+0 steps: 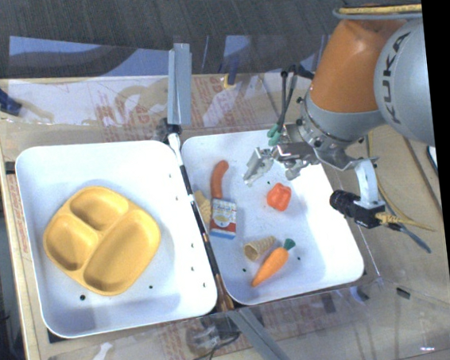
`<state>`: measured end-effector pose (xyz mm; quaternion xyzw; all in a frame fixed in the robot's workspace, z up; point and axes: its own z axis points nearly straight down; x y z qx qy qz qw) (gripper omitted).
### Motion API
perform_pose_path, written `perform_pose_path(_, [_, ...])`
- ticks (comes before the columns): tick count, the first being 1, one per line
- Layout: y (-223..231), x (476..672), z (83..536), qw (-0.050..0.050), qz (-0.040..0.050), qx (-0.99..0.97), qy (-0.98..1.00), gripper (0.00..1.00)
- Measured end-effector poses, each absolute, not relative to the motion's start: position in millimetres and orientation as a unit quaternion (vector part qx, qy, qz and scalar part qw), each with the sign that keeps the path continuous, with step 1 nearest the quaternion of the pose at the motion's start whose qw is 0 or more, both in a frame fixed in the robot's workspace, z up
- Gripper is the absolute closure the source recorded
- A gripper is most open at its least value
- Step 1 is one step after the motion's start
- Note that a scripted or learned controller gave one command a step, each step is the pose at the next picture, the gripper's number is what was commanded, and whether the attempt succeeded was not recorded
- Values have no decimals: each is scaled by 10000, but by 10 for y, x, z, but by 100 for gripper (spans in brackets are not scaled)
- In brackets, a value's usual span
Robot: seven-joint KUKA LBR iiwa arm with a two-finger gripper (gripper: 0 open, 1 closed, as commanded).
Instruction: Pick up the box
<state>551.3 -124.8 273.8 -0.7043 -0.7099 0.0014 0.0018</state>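
A wooden table (105, 108) with a clear plastic cover carries two shallow white bins side by side, seen from above at a slant. The left white bin (40, 167) holds a yellow plastic divided plate with three compartments (102, 240). The right white bin (339, 243) holds several small toys. The grey robot arm with its broad orange band (356, 61) reaches in from three o'clock and ends in a metal two-finger gripper (262, 163), which hangs over the upper middle of the right bin. Its fingers look spread a little apart with nothing between them and nothing touching them, though glare makes the exact opening hard to judge. The task's thing, a small rectangular cardboard box with a white, blue and red label (223, 218), lies near the left wall of the right bin, at about seven o'clock from the gripper and a short way apart from it. The box's long axis runs roughly twelve to six o'clock. Just above the box, at twelve o'clock, lies a red toy sausage (219, 177). A small red-orange toy pepper (279, 197) sits at about five o'clock from the gripper. At five o'clock from the box lie an orange toy carrot with a green top (271, 264) and, touching it, a tan toy cone (258, 249).
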Motion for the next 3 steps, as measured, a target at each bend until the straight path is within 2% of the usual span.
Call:
perform_pose_path(1, [-1316,5957,1852,20,25,-6670,-7451,0])
perform_pose_path(2, [-1224,5962,1169,-72,-16,-6507,-7593,0])
perform_pose_path(3, [-1175,5783,1137,-294,-73,-6270,-7784,0])
